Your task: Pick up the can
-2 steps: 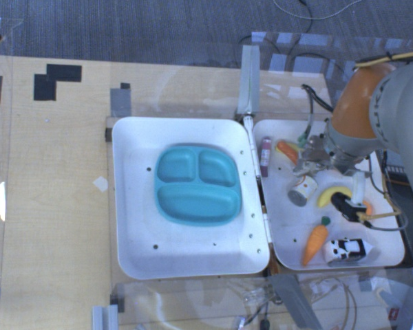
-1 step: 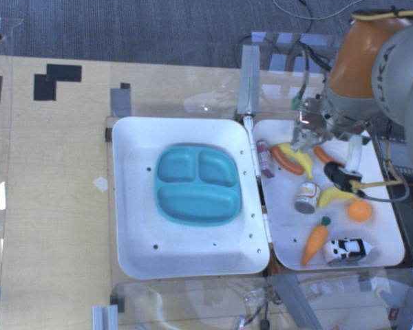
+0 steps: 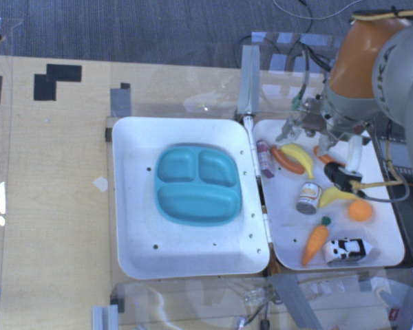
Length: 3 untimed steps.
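**Item: can** (image 3: 308, 198). Short and round, with a pale and brown label and a grey metal end. It sits in the right bin (image 3: 392, 256), near the middle of the floor. Whether it stands straight or leans cannot be told. Nothing rests on top of it.

**Close to the can**
- Yellow fruit piece (image 3: 336, 196): just beside the can on the view's right, touching it or nearly so.
- Orange (image 3: 360, 212): past that yellow piece, further to the view's right of the can.
- Carrot (image 3: 315, 243): on the near side of the can, close by, with its green tip pointing toward the can.
- Black-and-white cow toy (image 3: 349, 250): on the near side of the can and to the view's right, beside the carrot.

**Beyond the can**
- Banana (image 3: 299, 158): on the far side of the can, lying at a slant.
- Red sausage (image 3: 283, 158): alongside the banana, far and left of the can.
- Small bottle (image 3: 263, 155): left of the can, against the wall between the bins.

**Well apart from the can**
- Blue divided plate (image 3: 196, 184): far to the left of the can, in the left bin (image 3: 134, 253).

**Gripper** (image 3: 308, 137): on the far side of the can, above the banana and clear of the can. Its fingers (image 3: 290, 130) are spread apart with nothing between them.
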Each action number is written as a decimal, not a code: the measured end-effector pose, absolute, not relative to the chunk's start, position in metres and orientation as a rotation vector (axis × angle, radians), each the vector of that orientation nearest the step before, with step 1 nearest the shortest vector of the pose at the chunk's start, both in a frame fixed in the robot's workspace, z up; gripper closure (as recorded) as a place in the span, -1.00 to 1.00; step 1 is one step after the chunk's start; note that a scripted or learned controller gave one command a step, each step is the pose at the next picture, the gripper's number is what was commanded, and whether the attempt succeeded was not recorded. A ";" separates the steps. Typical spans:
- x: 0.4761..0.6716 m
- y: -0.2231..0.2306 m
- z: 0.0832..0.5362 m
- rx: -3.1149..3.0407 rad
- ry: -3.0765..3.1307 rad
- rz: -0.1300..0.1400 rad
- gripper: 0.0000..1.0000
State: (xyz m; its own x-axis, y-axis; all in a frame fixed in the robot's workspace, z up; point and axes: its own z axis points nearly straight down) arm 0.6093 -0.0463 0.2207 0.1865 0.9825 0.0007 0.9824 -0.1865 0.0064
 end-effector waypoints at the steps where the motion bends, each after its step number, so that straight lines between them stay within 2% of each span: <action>1: 0.623 -0.030 0.185 2.537 1.851 0.003 -1.00; 2: 0.561 -0.067 0.185 2.282 2.155 0.004 -1.00; 3: 0.548 -0.080 0.106 2.294 2.140 0.007 -1.00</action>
State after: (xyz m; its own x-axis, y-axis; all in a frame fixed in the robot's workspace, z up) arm 0.5479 -0.0803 0.1063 0.0692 0.9976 0.0003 0.9976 -0.0692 0.0058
